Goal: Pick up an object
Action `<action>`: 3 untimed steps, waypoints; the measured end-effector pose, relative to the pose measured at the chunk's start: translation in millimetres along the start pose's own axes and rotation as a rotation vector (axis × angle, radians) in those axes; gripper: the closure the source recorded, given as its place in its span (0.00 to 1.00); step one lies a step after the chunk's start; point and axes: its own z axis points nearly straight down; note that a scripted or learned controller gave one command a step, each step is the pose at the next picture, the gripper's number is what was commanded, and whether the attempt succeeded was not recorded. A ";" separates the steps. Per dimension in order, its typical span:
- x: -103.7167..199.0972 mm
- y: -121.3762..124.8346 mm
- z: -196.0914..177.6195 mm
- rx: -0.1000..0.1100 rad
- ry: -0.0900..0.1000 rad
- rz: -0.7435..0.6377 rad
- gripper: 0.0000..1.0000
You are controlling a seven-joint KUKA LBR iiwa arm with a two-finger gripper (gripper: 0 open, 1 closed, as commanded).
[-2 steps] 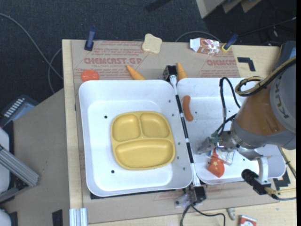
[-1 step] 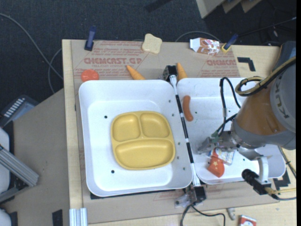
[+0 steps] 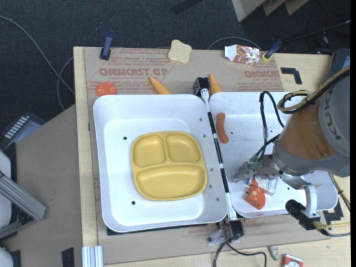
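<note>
Right bin (image 3: 239, 102): the claw (image 3: 257, 178) hangs low at about 5 o'clock, its grip state impossible to tell, just above a red toy (image 3: 255, 196). A sausage (image 3: 222, 128) lies at 11 o'clock (well apart). Risk: closing off-centre could push the toy aside against the nearby rim.

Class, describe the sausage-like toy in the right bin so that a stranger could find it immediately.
Start at the right shallow white bin, the one the grey arm reaches into. Along its left wall, near the divider between the bins, lies a small orange-red sausage-shaped toy, lengthwise and alone. Unlike the red strawberry-like toy at the bin's front edge, it is slim, smooth and rod-shaped.
</note>
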 end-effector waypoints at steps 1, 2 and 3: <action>0.7 0.1 -0.1 -0.001 -0.001 0.000 0.00; 0.4 0.1 0.0 -0.001 0.000 0.000 0.00; -2.5 0.1 0.3 0.001 0.003 -0.003 0.00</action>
